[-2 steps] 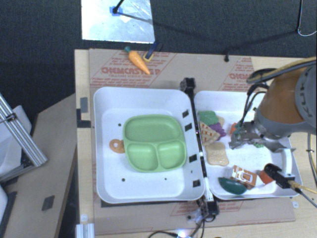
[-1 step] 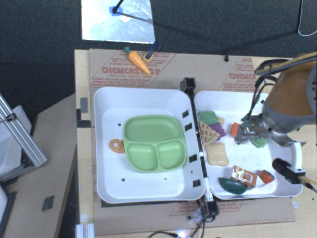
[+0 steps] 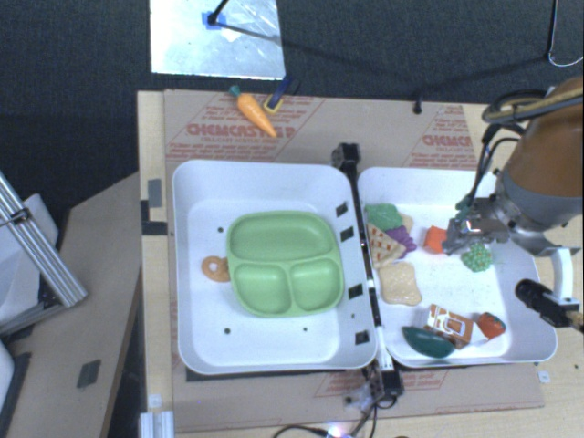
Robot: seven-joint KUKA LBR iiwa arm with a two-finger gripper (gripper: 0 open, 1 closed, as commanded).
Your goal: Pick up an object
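Note:
My gripper [image 3: 468,230] hangs over the right bin [image 3: 522,286], near its middle. Just below it lies a green broccoli piece [image 3: 477,259], and a small orange-red block [image 3: 435,238] sits right at its left side. Further left are a green leafy toy [image 3: 383,215], a purple and tan waffle-like piece [image 3: 387,241] and a beige cookie [image 3: 399,284]. Along the front of this bin lie a small printed box [image 3: 449,322], a red piece [image 3: 492,325] and a dark green piece [image 3: 428,341].
The left bin [image 3: 196,327] holds a green divided plate [image 3: 284,261] and a small pretzel [image 3: 216,268]. A toy carrot [image 3: 255,114] lies on the board behind the bins. A black divider [image 3: 359,245] runs between the bins. The arm's grey body [image 3: 546,199] overhangs the right bin's far right.

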